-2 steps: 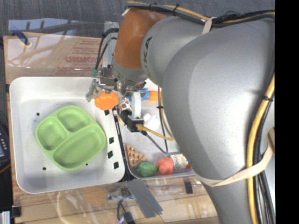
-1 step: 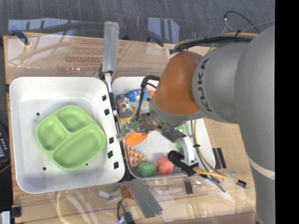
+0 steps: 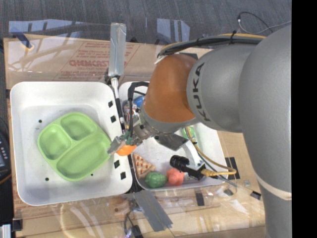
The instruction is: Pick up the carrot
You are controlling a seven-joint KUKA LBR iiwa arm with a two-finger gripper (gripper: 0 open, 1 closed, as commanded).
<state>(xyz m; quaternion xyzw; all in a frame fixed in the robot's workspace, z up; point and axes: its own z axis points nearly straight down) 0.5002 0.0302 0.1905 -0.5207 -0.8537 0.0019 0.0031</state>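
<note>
Grey KUKA arm (image 3: 237,83) looms closest, its orange band (image 3: 168,95) over the right bin (image 3: 214,140); gripper (image 3: 123,145) sits low at the divide between bins, fingers closed on the carrot (image 3: 126,150). Green divided plate (image 3: 74,145) lies in the left bin (image 3: 29,103); pizza slice (image 3: 142,165), green vegetable (image 3: 155,179) and red fruit (image 3: 175,176) rest in the right bin's near corner.

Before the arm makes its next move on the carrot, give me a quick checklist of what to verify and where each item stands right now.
1. Carrot located: ok, orange piece at the divider between the bins.
2. Gripper at the carrot: ok, right over it.
3. Carrot between the fingers: cannot tell, the tip hides it.
4. Carrot lifted off the bin: cannot tell.
5. Green plate out of the way: not ok, its edge lies close beside the gripper.
6. Neighbouring food apart: ok, waffle piece and green item lie further down the right bin.
</note>
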